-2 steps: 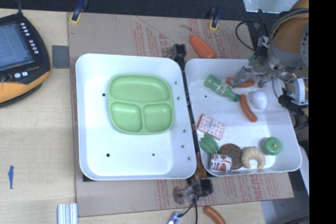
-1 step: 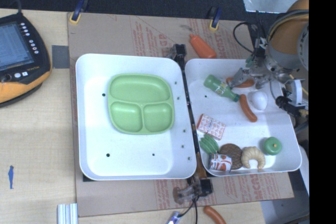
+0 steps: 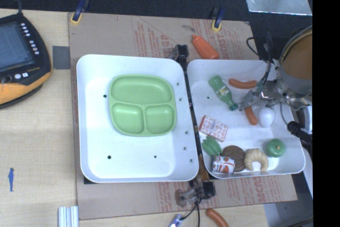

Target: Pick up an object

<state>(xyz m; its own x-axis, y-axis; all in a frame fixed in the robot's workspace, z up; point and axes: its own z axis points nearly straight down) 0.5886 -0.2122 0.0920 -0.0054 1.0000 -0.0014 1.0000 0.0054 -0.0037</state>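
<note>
Although the task names no particular object, the nearest candidates sit right under the gripper in the right bin: a small orange carrot-like piece lying just below and slightly left of the fingertips, its long axis running from upper left to lower right, and a white egg touching or almost touching it on the right. Both look smooth and rounded, so I judge the egg the more likely to slip, while the narrow orange piece offers a shorter width across its long axis. Whether the gripper is open or closed I cannot tell; the metal parts blur together and nothing can be made out between them. Up and to the left lies a green bottle, tilted, with a sausage just beside it toward the arm. Further down the bin are a red-and-white packet, a croissant and a green round fruit. The left bin holds a green divided plate, well apart, and both bins rest on the counter.
</note>
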